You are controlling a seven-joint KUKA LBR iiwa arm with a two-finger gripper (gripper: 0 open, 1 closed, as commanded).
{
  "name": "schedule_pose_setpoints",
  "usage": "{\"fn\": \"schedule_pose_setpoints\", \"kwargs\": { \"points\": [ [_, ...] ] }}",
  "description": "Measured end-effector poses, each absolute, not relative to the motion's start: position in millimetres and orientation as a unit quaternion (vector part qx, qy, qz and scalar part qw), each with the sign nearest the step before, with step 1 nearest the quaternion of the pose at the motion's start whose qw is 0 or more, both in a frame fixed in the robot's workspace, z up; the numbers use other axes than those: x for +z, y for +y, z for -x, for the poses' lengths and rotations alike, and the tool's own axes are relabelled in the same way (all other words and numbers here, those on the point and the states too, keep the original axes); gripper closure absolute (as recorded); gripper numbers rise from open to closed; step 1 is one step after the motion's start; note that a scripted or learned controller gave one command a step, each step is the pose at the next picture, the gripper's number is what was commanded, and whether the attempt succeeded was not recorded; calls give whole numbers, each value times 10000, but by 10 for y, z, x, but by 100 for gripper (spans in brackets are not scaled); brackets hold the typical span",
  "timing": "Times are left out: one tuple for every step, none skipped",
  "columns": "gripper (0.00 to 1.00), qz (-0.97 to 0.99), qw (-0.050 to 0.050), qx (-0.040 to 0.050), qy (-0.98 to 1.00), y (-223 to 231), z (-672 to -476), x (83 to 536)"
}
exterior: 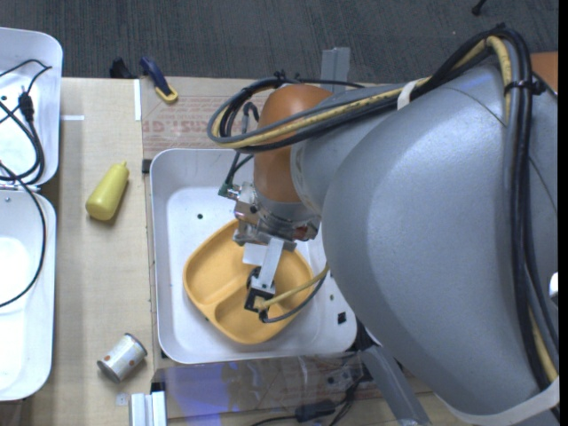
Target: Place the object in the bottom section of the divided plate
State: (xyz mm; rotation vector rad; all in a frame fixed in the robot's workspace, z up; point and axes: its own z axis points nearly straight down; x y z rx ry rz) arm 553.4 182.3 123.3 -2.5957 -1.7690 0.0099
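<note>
Gripper: the gripper point(264, 238) hangs low over the divided plate point(209, 284), above its upper right part, with the grey arm's bulk reaching in over the plate's right side.
Grip: cannot tell how far it is open, nor whether it has hold of anything; the wrist hides its underside.
Object: which object the task means cannot be told. The parts of the plate that can be seen look bare.
Plate: yellow and ridged into sections, it lies inside the white bin point(165, 238). Its near, lower section is partly covered by the robot's own gear.
Left of the plate: a yellow mustard bottle point(107, 192) lies on the bench point(98, 273), outside the bin.
Below-left of the plate: a small silver can point(122, 356) lies on its side, also outside the bin.
Above-left of the plate: a blue and yellow clamp point(158, 81), well apart.
Progress: judged incomplete. The arm is at the plate, but no placed item is visible in the bottom section, so the release remains unconfirmed.
</note>
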Motion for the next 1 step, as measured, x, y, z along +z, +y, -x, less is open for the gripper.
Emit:
{"fn": "schedule_pose_setpoints", "kwargs": {
  "points": [
    [0, 8265, 0, 32, -5629, 1820, -5535, 1233]
  ]
}}
